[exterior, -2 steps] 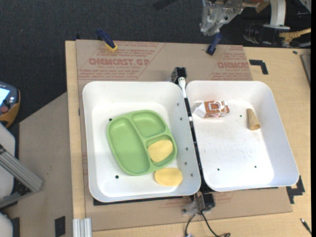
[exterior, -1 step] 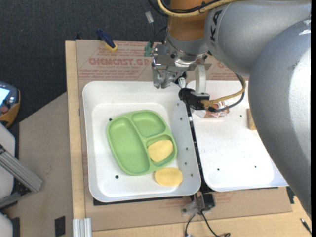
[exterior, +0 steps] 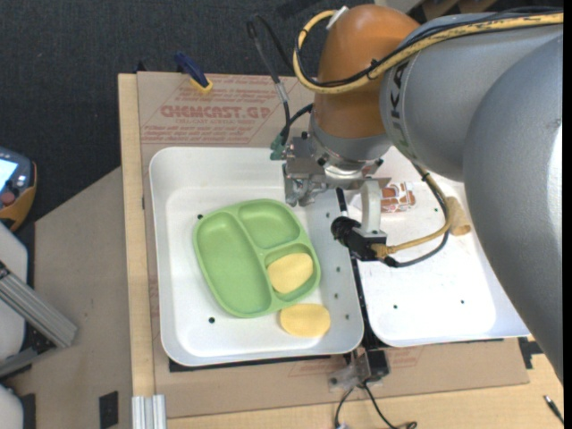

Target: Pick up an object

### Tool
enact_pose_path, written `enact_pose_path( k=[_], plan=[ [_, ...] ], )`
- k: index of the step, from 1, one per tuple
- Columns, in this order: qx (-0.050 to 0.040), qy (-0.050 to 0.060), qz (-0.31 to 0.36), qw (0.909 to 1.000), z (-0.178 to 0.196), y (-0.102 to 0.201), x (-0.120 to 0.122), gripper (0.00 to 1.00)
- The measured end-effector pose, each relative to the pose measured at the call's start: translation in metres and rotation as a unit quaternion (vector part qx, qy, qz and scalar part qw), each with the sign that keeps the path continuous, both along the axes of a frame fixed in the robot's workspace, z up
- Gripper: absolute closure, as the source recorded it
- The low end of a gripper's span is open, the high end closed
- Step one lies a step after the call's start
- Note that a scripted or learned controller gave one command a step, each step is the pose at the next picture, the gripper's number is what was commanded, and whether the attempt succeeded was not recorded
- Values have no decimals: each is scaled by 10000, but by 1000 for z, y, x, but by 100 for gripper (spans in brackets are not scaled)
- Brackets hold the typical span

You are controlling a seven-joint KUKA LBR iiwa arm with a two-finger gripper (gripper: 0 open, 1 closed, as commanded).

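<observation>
Green plastic first: a divided tray lies in the left bin, its long axis running from about eleven o'clock to five o'clock across the bin floor. In the tray's small compartment at its five o'clock end sits a pale yellow rounded piece, looking like a soft potato-shaped toy. A second yellow piece lies on the bin floor just outside the tray, at six o'clock from the first and close to the bin's front corner.

In the camera view the grey arm comes in from three o'clock, its orange band above the wrist. The claw hangs over the back right corner of the left bin, near the wall it shares with the right bin — whether it is open, closed or gripping anything I cannot tell, since the wrist body covers it. A small red-and-white packet lies in the right bin, partly hidden by the arm, at three o'clock from the claw.

The move ahead turns on one relation: both yellow pieces lie at roughly six o'clock from the claw, the one in the tray nearer, the loose one farther. The tray's top edge sits just below the claw at seven o'clock. All this rests on the cardboard-topped worktop.
</observation>
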State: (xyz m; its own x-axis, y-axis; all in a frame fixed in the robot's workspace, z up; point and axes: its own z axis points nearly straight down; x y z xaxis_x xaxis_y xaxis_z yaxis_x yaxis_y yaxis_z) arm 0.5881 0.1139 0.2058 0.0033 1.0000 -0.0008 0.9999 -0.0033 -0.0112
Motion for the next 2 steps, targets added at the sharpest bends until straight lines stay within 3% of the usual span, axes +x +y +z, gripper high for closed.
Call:
enact_pose_path(
  k=[1, 2],
  plan=[
    [33, -109, 59, 9999, 123, 64, -34, 100],
    [11, -83, 40, 10000, 84, 114, 61, 100]
  ],
)
